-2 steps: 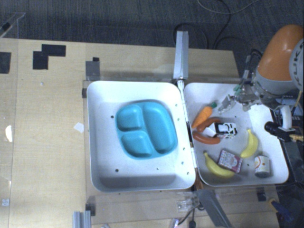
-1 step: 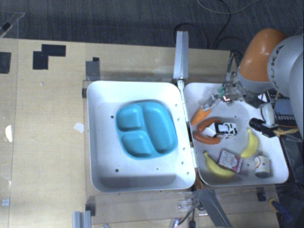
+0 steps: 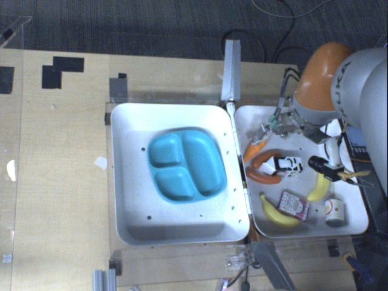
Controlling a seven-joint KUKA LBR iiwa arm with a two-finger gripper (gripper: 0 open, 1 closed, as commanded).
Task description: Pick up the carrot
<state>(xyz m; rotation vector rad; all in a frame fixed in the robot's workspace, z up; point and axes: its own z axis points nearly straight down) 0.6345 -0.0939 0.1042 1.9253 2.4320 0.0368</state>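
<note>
The arm is reaching in from the right of the frame, and its gripper (image 3: 273, 128) is hanging low over the upper left part of the right bin (image 3: 303, 233). The carrot (image 3: 255, 148) is lying just below and to the left of it, close against the bin's left wall, a small orange piece slanting down toward the left. The gripper is standing near the carrot's upper end, but the view is not showing clearly whether they are touching. The metalwork there is too small and cluttered to say if the jaws are apart or together, and nothing is visibly sitting between them.

By this, the approach step is looking to be the one in hand, with the grasp not yet made. A curved orange-red sausage toy (image 3: 262, 176) is lying just below the carrot, and a small black-and-white toy (image 3: 291, 165) is sitting beside that. The next move is probably calling for a shift down and to the left, so the grip is centring on the carrot and not on the wall or the sausage toy. The left bin (image 3: 130, 162), which is carrying a blue divided plate (image 3: 185, 165), is playing no part.
</note>
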